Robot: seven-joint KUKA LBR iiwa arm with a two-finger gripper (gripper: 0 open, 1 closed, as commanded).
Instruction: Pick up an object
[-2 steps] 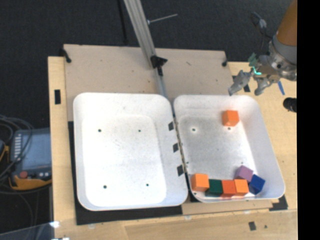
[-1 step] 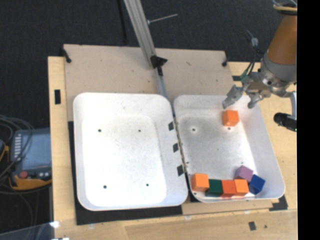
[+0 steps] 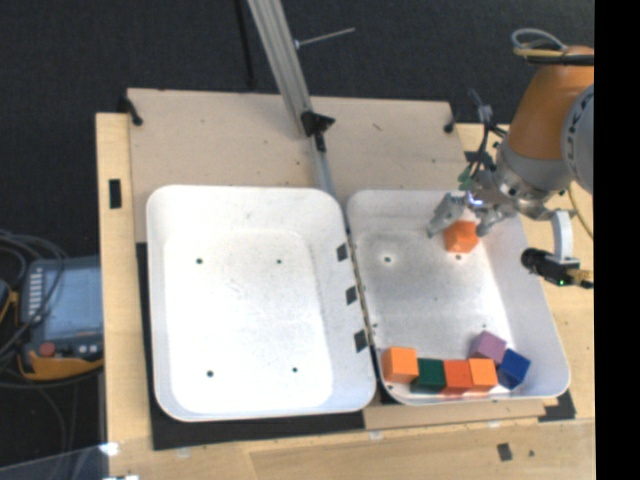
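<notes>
Dark carpet floor (image 3: 150, 28) around wooden bench (image 3: 220, 138)

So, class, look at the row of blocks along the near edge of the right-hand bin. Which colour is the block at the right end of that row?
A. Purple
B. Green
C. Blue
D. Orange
C: the blue block sits at the right end of the row in the right bin, with the purple block just to its left and behind.

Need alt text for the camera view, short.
The gripper sits over the right bin with an orange block at its fingers. Six more blocks line that bin's near edge; the left bin sits alongside.
</notes>
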